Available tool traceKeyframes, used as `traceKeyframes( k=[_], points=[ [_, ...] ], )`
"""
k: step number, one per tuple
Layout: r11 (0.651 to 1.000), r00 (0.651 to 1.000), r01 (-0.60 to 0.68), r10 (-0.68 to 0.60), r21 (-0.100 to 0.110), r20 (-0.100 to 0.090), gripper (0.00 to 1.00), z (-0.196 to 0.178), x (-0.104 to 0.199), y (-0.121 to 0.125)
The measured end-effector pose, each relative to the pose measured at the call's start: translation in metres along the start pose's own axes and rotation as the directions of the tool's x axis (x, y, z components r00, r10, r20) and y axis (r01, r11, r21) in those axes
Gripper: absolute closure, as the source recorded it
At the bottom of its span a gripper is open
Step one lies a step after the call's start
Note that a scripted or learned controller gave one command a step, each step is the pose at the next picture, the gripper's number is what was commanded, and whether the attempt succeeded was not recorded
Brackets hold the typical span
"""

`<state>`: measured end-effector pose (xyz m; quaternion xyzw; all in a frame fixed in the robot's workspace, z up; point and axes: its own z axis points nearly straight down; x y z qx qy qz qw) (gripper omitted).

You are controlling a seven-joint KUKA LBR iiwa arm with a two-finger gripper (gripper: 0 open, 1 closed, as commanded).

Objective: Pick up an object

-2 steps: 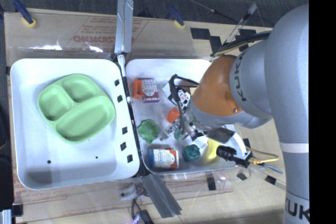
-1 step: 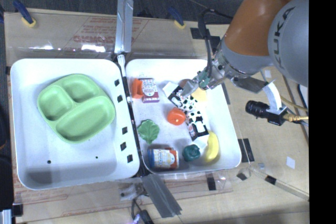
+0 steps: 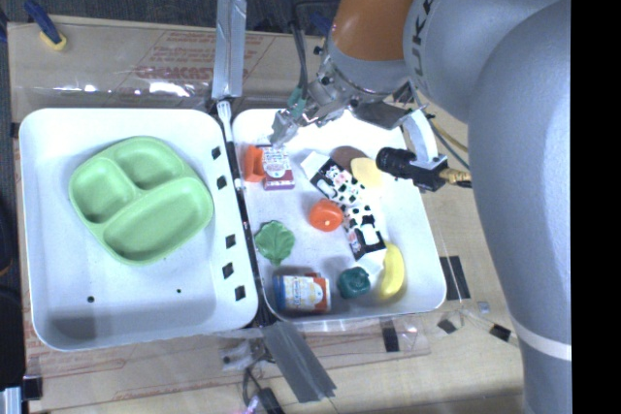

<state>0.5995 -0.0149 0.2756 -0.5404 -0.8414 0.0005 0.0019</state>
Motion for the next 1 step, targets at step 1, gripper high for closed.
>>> traceKeyframes(
  k=[1],
  points=[
    [0.977, 0.977, 0.214, -0.214, 0.003, -0.001, 1.00, 0.0836, 0.0125, -0.0242]
  ],
)
